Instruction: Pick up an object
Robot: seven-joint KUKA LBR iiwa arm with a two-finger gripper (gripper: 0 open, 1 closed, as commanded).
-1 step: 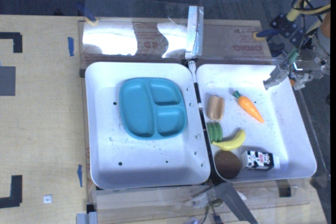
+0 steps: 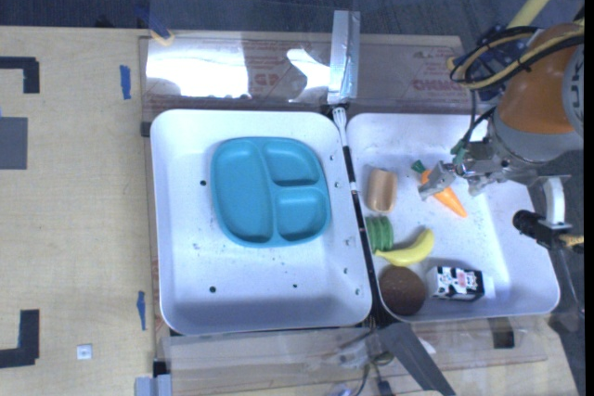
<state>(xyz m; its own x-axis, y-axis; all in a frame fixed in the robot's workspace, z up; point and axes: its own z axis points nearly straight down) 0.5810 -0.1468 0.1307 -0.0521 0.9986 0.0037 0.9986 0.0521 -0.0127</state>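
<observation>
The right bin [image 2: 520, 292] holds several small objects. An orange carrot [image 2: 454, 202] with a green top lies near its middle. My gripper [image 2: 443, 180] hangs directly over the carrot's upper end, reaching in from the right, and I cannot tell whether it touches the carrot. To the left lie a tan roll [image 2: 380, 189], a green piece [image 2: 379, 229] and a yellow banana [image 2: 411, 249]. A brown ball [image 2: 403, 289] and a black-and-white carton [image 2: 458, 282] sit by the near wall.
A blue divided plate [image 2: 271, 190] lies in the left bin [image 2: 186, 274]. The ridge where the two bins meet [image 2: 357, 218] runs just left of the roll and banana. The arm's orange band [image 2: 543, 97] and cables [image 2: 492, 60] hang over the right bin's far right corner.
</observation>
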